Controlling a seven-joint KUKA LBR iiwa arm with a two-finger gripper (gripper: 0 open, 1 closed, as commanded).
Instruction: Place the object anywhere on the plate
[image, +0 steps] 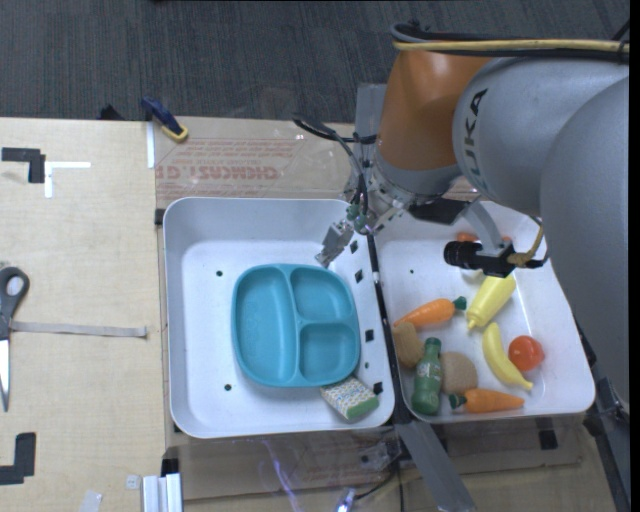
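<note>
Hovering: the tool (340, 240) hung over the back right corner of the left bin (190, 330), just above the divide between the 2 bins and just behind the plate's far right corner.
Tool state: I could not tell whether it was released or clenched; nothing could be seen between its tips.
Step in hand: by my reading, the grasp had not been made, since no object was visibly carried.
Plate: the teal 3-compartment plate (297, 325) lay flat in the middle of the left bin, and none of its compartments held anything.
Object candidates: a sponge (350, 399) with a green underside rested in the left bin, touching or just beside the plate's near right corner; which object the task meant could not be told.
Right bin: the right bin (565, 400) held 2 carrots (430, 313), a green bottle (428, 376), a yellow squeeze bottle (490, 299), a banana (501, 357) and a tomato (526, 352), lying close together.
Next move: probably a descent onto 1 object, a firm closure, a lift, then a release over the plate.
</note>
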